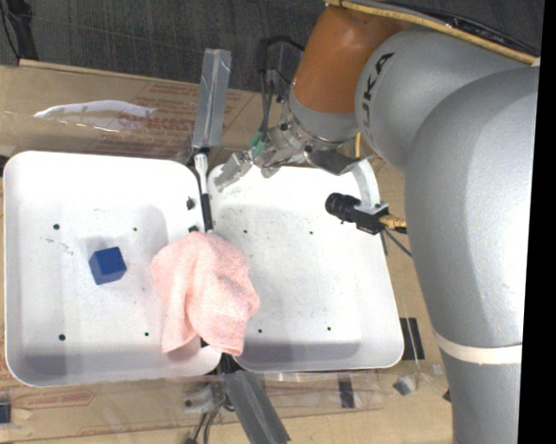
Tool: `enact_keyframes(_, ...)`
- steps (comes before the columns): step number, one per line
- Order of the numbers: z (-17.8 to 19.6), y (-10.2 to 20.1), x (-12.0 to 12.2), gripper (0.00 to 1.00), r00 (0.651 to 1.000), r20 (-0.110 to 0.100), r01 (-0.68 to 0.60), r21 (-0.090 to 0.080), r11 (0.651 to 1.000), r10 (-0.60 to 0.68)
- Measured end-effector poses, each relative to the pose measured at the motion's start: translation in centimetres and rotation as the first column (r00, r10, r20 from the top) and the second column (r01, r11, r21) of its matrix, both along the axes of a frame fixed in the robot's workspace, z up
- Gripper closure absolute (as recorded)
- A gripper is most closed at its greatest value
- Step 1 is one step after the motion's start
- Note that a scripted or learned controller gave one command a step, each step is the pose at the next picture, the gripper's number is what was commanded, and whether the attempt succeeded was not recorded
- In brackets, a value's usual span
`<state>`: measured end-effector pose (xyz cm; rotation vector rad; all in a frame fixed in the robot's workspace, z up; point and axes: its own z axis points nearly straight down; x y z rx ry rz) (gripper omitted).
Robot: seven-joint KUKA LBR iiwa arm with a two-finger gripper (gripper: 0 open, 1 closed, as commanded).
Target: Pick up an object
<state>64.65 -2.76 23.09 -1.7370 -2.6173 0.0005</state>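
We judge nothing is picked yet: the gripper [232,171] hangs at the far rim; we cannot tell its jaws' state. The pink cloth [205,293] and blue cube [108,264] lie untouched.

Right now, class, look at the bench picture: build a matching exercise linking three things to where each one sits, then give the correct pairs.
Column one:
1. blue cube
2. pink cloth
3. gripper

Column two:
A. draped over the divide between both bins
B. above the far edge, near where the bins meet
C. on the floor of the left bin

Pairs: 1-C, 2-A, 3-B.
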Motion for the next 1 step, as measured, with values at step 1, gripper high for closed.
enact_keyframes(1, -3.96, -1.64, -2.31, 0.0, 1.0, -0.002, -0.023, -0.001, 1.0, 0.023)
